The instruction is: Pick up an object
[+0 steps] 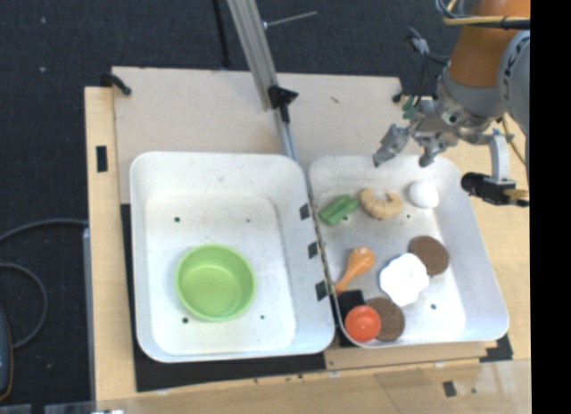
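Camera view is showing the gripper [406, 153] hanging with its two fingers spread apart and holding nothing, over the top edge of the right bin [473, 265]. A white ball [423, 194] is sitting just below it, at about five o'clock. A green bowl [215, 282] is sitting in the left bin [161, 216].

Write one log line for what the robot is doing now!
gripper: open, holding nothing | position: above right bin's far edge | nearest: white ball
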Available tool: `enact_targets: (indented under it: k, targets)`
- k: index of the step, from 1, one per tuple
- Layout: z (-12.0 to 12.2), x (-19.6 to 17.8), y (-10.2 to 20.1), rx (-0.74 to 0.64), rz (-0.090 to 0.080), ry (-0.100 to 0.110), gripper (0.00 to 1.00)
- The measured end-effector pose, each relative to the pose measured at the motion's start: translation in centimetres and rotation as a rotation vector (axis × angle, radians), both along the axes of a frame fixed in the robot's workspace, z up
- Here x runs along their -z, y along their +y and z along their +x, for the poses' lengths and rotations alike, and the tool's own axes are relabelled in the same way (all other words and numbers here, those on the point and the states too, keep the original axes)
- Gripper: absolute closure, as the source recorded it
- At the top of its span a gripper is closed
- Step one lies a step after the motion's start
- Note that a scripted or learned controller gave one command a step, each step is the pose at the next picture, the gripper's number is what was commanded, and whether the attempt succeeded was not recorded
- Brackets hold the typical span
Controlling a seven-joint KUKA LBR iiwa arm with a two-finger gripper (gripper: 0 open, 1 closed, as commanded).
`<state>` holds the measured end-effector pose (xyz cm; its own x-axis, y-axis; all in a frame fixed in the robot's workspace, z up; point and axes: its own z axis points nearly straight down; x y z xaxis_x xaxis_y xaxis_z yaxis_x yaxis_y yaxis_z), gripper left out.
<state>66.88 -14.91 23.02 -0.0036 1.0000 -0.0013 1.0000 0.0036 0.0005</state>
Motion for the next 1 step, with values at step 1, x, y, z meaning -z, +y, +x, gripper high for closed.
enact_targets:
  k: [1]
  targets:
    - [-0.01, -0.01, -0.05, 0.0, -0.001, 0.0, 0.0]
